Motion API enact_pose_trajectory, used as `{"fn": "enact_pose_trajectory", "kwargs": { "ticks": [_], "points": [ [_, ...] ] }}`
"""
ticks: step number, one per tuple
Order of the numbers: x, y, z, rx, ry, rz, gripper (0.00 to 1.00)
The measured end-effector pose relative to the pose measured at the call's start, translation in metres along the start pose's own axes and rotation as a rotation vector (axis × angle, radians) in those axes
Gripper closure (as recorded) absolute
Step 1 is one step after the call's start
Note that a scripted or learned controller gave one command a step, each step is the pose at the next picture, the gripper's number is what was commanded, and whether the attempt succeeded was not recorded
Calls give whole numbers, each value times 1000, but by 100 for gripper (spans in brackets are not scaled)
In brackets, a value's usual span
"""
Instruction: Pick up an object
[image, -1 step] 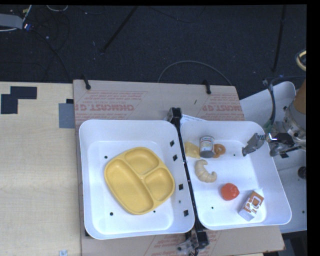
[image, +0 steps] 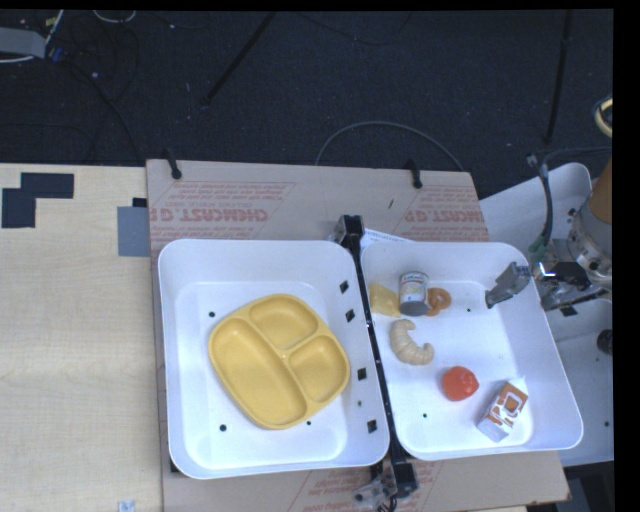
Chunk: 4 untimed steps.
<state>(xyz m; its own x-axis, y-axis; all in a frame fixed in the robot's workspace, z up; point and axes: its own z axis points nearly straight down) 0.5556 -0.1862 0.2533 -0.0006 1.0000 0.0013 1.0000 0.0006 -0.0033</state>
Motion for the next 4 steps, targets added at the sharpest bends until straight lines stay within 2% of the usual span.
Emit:
{"fn": "enact_pose_trajectory", "kwargs": {
  "ticks": [2,3,4],
  "points": [
    [-11,-6,124,6,2,1,0],
    [-10,-6,167,0,0,1,0],
    [-10,-5,155,0,2,3,100]
  ]
}}
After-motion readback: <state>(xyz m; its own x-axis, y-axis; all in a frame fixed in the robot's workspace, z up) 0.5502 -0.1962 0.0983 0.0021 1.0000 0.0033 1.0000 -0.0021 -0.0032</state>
